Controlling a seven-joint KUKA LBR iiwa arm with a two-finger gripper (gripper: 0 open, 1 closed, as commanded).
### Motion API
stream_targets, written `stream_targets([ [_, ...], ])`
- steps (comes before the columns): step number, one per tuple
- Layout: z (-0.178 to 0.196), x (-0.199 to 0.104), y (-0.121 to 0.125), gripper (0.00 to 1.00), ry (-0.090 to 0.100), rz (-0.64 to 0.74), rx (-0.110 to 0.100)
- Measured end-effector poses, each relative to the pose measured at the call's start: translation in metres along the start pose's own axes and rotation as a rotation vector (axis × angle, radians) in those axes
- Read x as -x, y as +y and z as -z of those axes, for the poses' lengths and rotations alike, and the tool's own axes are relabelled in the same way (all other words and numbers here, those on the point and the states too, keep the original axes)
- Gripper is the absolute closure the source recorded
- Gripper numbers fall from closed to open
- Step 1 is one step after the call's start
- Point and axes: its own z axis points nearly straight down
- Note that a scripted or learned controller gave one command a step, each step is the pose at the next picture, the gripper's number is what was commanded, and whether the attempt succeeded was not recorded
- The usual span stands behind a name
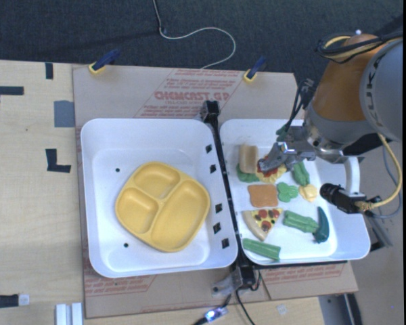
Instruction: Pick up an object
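The claw (272, 162) hangs low over the right bin's (338, 252) far-left toy food, likely choosing the red piece (272, 173) beneath; whether it grips I cannot tell

Yellow divided plate (164, 206), white bins (95, 181), green pea pod (262, 249), red-spotted pizza slice (262, 222)

Wooden worktop (27, 202) (black tape marks at 9 o'clock) carries a cardboard sheet (183, 93); dark carpet (68, 12) lies at 12 o'clock.
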Motion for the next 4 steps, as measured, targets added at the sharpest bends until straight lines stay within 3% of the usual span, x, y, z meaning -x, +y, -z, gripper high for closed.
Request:
stream_targets([
  [1,0.001,0.017,0.003,1.0,0.0,-0.002,0.001],
  [3,0.008,0.013,-0.003,1.0,0.0,-0.001,0.001],
  [4,0.011,0.015,0.007,1.0,0.001,0.001,0.001],
])
